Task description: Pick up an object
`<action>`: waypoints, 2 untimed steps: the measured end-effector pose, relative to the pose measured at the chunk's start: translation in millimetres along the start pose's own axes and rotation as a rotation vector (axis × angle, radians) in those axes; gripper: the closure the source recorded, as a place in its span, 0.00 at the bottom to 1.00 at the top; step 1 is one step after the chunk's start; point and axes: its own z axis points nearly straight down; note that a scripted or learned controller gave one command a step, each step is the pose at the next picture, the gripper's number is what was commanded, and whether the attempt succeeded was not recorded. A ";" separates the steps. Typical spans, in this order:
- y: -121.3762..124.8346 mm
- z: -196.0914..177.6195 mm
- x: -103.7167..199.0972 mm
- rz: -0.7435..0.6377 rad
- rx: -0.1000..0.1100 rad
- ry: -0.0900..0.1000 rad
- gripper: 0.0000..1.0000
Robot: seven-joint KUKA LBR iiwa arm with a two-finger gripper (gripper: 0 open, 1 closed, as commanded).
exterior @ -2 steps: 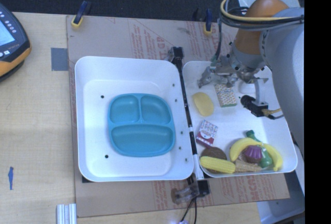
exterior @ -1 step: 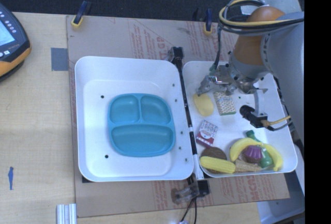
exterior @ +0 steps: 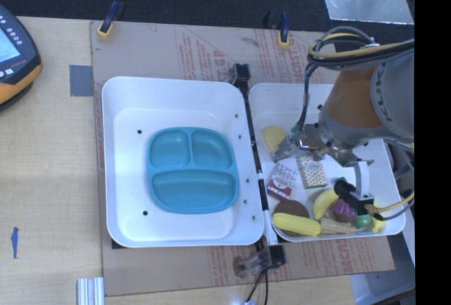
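The right bin (exterior: pixel 262 101) holds several toy food pieces: a yellow wedge (exterior: pixel 273 136), a red and white packet (exterior: pixel 282 180), a speckled cracker (exterior: pixel 311 172), a banana (exterior: pixel 323 202), a corn cob (exterior: pixel 296 225), a brown round piece (exterior: pixel 292 209) and a purple piece (exterior: pixel 344 210). My gripper (exterior: pixel 289 146) is low in this bin, its metal tip beside the yellow wedge and above the packet. The grey arm with the orange band (exterior: pixel 352 103) covers the bin's upper right part.
The left bin (exterior: pixel 120 156) holds a blue divided plate (exterior: pixel 192 170). A black divider rail (exterior: pixel 250 134) runs between the bins. A yellow and grey pendant (exterior: pixel 14 53) lies at the far left, and clamps (exterior: pixel 107 20) pin the cardboard's rear edge.
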 end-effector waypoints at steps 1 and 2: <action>93.8 3.8 -20.7 -0.003 0.002 0.002 0.00; 79.2 6.0 5.1 -0.003 0.016 0.005 0.00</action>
